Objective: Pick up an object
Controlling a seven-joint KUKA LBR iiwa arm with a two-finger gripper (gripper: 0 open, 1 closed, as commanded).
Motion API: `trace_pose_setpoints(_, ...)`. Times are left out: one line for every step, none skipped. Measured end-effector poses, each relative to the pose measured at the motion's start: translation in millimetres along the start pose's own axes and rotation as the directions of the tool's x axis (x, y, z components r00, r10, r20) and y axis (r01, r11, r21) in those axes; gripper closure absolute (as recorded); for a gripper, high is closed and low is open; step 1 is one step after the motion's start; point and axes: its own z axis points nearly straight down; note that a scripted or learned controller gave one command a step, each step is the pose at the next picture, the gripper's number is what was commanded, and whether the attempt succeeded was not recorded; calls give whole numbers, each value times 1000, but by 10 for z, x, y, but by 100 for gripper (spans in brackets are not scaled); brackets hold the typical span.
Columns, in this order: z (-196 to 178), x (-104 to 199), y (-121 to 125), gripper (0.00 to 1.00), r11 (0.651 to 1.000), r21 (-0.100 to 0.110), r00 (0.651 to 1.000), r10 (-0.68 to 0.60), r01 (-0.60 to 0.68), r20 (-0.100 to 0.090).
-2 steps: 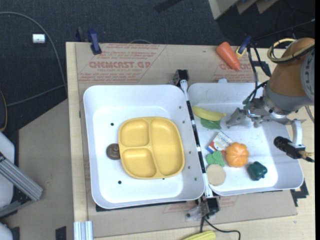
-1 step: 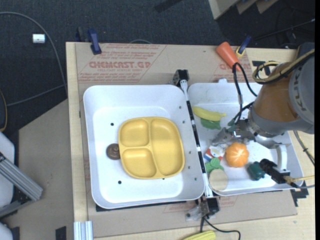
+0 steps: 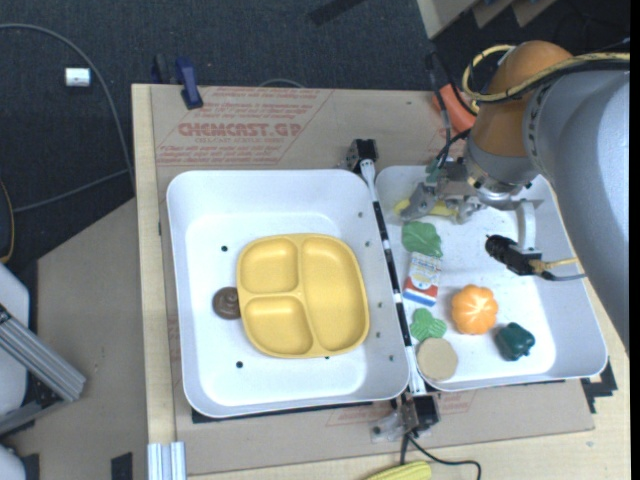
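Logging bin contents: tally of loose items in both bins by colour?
Green: 3, a light piece, a small leaf, a dark pepper
Orange: 1, fruit
Yellow: 1, divided tray
Brown: 1, disc
Tan: 1, round
White/red/blue: 1, packet
Total: 8

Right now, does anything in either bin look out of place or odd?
One thing: a small brown round object in the left bin sits partly tucked under the yellow divided plate's left edge, so the plate may not lie flat. The right bin's toys lie loose; nothing looks spilled or damaged.
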Motion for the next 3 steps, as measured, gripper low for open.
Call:
trace_pose_setpoints(30,32,75,0,1000,15,1000,-1,1,-1)
trace_pose_setpoints(1,-311,-615,0,1000,-1,1000,2,-2,2)
trace_pose_setpoints(-4,31,-135,0,1000,-5,1000,0,0,1)
